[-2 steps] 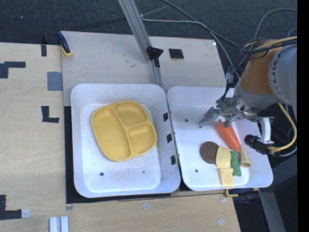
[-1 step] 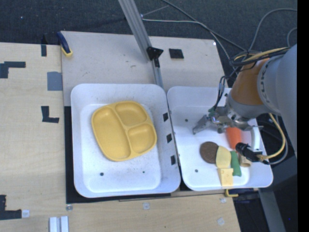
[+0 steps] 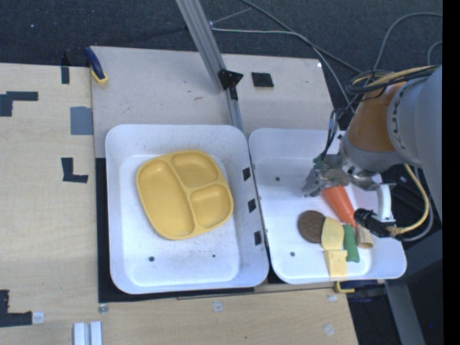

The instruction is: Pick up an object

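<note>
In the right bin (image 3: pixel 284 157), several small items lie near the front right corner: an orange carrot (image 3: pixel 341 202), a round brown cookie (image 3: pixel 310 226), a yellow block (image 3: pixel 331 233), a green piece (image 3: pixel 350 242) and another yellow piece (image 3: pixel 336 262). My gripper (image 3: pixel 317 184) hangs low over the right bin, just left of the carrot's upper end and above the cookie. The wrist hides the carrot's top end. I see nothing held by the gripper.
The left bin (image 3: pixel 122 192) holds a yellow divided plate (image 3: pixel 185 192). A slanted metal pole (image 3: pixel 205 34) rises behind the bins. Cables (image 3: pixel 402 221) loop at the arm's right side. The right bin's left half is bare white floor.
</note>
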`<state>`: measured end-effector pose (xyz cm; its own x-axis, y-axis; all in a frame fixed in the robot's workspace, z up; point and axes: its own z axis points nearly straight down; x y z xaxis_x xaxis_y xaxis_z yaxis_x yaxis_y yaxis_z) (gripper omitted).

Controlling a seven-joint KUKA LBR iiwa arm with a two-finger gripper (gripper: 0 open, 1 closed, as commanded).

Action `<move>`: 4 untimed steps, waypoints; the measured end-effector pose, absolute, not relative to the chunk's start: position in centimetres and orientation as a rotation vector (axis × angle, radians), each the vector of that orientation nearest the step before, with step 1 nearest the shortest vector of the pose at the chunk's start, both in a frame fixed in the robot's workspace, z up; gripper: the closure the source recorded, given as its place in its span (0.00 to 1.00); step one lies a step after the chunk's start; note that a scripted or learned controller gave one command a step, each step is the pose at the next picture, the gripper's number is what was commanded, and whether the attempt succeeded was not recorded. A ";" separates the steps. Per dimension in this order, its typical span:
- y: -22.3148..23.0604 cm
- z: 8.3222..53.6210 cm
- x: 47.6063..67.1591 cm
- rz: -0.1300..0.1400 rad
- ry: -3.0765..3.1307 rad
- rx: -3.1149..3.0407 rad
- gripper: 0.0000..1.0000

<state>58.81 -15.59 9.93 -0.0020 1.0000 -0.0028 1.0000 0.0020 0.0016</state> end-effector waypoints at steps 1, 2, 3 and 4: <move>-15.4 14.2 58.4 0.001 2.222 2.220 1.00; -14.4 19.0 58.8 0.004 2.222 2.217 1.00; -13.8 24.3 59.8 0.004 2.222 2.215 1.00; -13.7 25.2 59.9 0.001 2.223 2.219 1.00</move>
<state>59.87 -13.75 25.22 -0.0015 1.0000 0.0002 1.0000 0.0015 0.0009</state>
